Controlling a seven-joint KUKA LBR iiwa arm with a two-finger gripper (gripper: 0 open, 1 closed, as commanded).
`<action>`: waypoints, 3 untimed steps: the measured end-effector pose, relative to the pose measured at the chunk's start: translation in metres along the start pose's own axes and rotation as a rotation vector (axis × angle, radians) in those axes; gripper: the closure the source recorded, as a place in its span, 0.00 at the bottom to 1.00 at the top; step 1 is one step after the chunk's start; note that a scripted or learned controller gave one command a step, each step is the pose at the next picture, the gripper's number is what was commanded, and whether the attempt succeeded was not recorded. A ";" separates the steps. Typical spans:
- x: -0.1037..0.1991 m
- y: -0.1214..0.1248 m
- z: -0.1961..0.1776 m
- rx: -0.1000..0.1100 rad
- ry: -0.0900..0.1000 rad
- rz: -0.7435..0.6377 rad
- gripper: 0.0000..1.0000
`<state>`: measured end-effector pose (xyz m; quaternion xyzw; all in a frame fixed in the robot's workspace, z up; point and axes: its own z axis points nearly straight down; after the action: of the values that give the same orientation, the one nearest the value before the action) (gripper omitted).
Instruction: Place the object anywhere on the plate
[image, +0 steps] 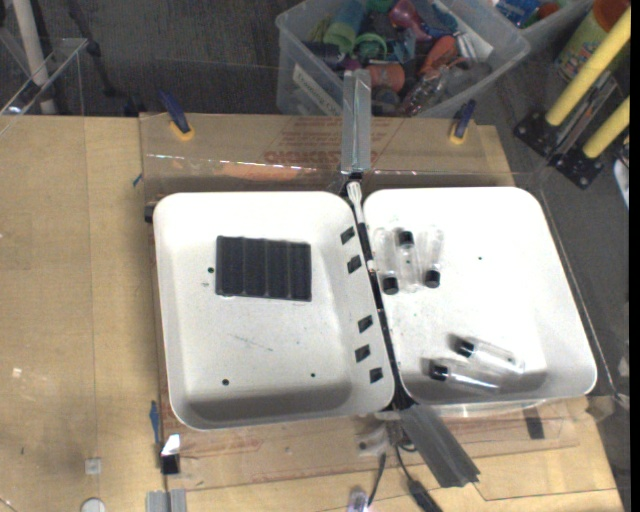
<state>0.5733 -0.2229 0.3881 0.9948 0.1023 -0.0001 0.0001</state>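
2 shallow white bins sit side by side on the bench, and the work is split between them. The left bin (190, 330) carries a dark ribbed rectangular plate (264, 269), lying flat toward its upper middle with bare white floor on every side, which I judge makes it an easy target for a drop from above. The right bin (520, 300) holds the candidates: small clear vials with black caps. About 3 of them form a vial cluster (408, 258) close to the divider (372, 300) between the bins, lying near or against each other, though glare on the clear plastic makes an exact count uncertain. 2 more, the lower vials (470, 360), lie on their sides near the front wall, close together. None of them is on the plate, so the task looks not yet begun. As for the pincer, nothing here lets me say how far it is open or whether it has hold of anything. Judging by the layout, the lower vials offer clearer access than the cluster crowded against the divider.
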 end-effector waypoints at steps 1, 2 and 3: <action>-0.004 -0.001 0.010 0.005 -0.003 -0.410 1.00; -0.022 -0.004 -0.013 0.003 0.000 -1.028 1.00; -0.015 -0.013 0.009 0.003 0.000 -1.148 1.00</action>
<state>0.5560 -0.2128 0.3794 0.7799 0.6259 -0.0004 -0.0014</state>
